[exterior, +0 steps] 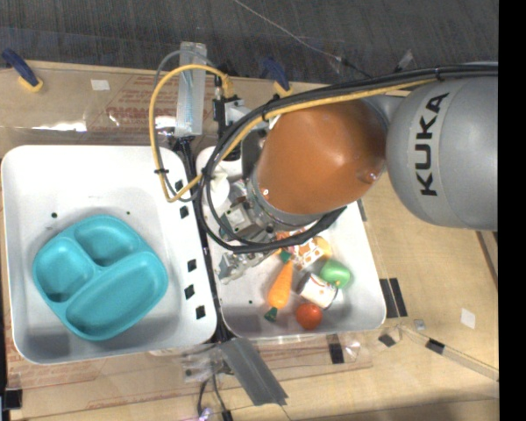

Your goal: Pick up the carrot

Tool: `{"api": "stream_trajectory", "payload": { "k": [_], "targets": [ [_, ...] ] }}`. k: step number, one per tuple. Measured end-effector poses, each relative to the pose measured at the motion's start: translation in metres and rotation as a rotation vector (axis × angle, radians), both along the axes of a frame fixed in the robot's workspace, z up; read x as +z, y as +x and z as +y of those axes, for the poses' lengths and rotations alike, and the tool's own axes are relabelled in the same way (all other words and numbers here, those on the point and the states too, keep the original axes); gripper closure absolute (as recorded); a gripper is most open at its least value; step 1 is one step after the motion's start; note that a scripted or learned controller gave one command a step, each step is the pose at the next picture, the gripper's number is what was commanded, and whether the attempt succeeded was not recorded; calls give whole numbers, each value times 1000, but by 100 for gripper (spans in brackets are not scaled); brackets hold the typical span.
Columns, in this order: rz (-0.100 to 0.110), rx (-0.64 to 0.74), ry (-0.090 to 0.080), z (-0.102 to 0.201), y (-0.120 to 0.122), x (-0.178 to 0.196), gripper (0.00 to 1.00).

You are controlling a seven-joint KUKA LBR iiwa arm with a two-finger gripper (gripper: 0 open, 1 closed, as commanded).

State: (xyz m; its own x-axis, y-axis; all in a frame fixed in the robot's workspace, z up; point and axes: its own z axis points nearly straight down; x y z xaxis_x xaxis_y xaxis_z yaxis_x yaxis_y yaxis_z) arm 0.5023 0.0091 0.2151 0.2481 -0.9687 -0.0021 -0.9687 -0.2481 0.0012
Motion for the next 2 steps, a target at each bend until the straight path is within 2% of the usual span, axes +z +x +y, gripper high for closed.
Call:
{"api": "stream_trajectory", "payload": {
  "k": [1,2],
  "targets": [
    [1,292,-1,-89,-19,-24,100],
    [4,443,1,-27,-26,-25,100]
  ]
}}
